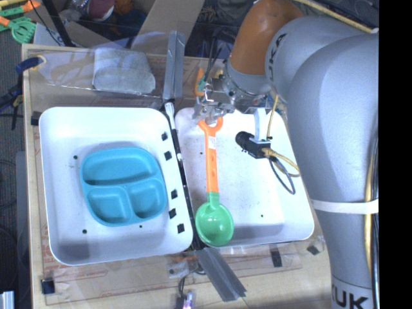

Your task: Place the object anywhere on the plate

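Item one, the object: a toy spoon (212,179) with an orange handle and a green bowl. You find it in the right-hand bin (293,201), lying along that bin's left wall, handle end toward the far edge of the counter (38,262), green bowl toward the near edge and resting against the bin's near-left corner.

Item two, the plate (122,185): blue, three compartments, flat on the floor of the left-hand bin (58,140), roughly central. Nothing lies in any compartment.

Item three, the gripper (209,111): at the far-left corner of the right-hand bin, directly over the top of the orange handle. It sits so close to the handle end that contact looks likely, but you cannot tell from this angle whether it is open, closed, or gripping the spoon; the metal parts blur together there.

Item four, the arm (322,108): grey body, orange band above the wrist, covering much of the right side of the right-hand bin. A black cable fitting (252,144) hangs beside it over the bin floor.

Status, as a judgement: the task is at the pick-up stage. The spoon rests full length on the bin floor, not lifted. Left for you to see done: a secure grasp, a lift, a carry across the divider between the bins, and a release onto the plate.
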